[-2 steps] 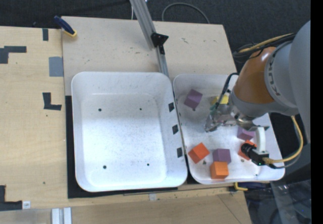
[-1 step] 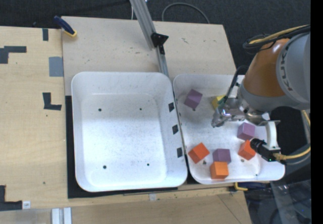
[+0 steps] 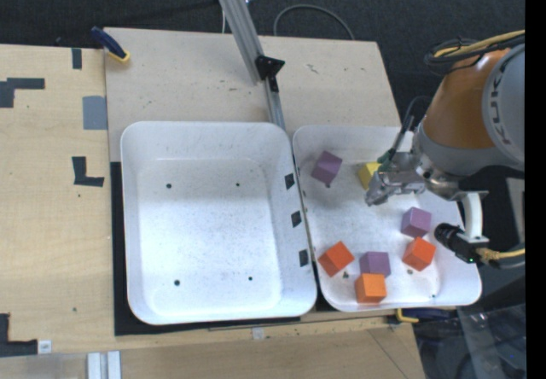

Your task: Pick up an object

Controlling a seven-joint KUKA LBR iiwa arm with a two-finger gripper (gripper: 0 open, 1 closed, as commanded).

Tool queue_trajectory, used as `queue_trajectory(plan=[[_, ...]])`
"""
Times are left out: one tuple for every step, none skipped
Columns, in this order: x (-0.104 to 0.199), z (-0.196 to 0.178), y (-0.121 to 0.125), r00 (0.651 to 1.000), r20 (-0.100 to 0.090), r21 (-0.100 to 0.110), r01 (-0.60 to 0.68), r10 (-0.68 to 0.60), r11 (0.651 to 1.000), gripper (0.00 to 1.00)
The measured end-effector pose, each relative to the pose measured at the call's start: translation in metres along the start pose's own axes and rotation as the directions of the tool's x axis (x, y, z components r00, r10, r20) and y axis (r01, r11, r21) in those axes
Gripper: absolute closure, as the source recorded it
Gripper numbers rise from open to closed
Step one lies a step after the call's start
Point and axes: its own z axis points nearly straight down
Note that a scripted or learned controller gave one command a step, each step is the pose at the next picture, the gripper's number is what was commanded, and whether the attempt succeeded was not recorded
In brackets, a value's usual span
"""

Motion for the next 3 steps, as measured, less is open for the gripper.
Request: queue_trajectory(plan=[[0.002, -0.064, 0.002, 1.000, 0.001, -0.003, 0.000, 0.000, 1.000, 1.00], [0.002, -0.088, 0.003, 1.000, 0.000, 0.001, 0.000, 0.000, 1.000, 1.00], [0.054, -0.067, -0.008, 1.000, -0.002, 0.006, 0.003, -0.003, 1.000, 1.00]])
